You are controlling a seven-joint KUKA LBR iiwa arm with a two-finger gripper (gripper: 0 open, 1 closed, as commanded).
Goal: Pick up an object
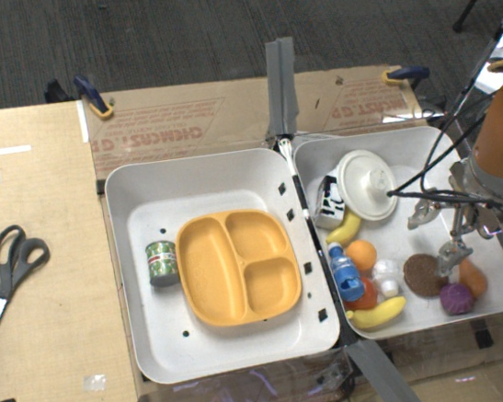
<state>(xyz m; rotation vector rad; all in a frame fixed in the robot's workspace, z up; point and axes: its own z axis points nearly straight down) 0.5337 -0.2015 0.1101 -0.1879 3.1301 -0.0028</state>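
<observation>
Two bananas (344,228) (379,314), two bins (143,285) (498,300)

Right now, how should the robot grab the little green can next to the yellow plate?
Probably across its round middle, coming straight down from above. The green can lies on its side in the left bin, close beside the yellow plate, so its ends toward the near and far walls look freer for the fingers.
</observation>
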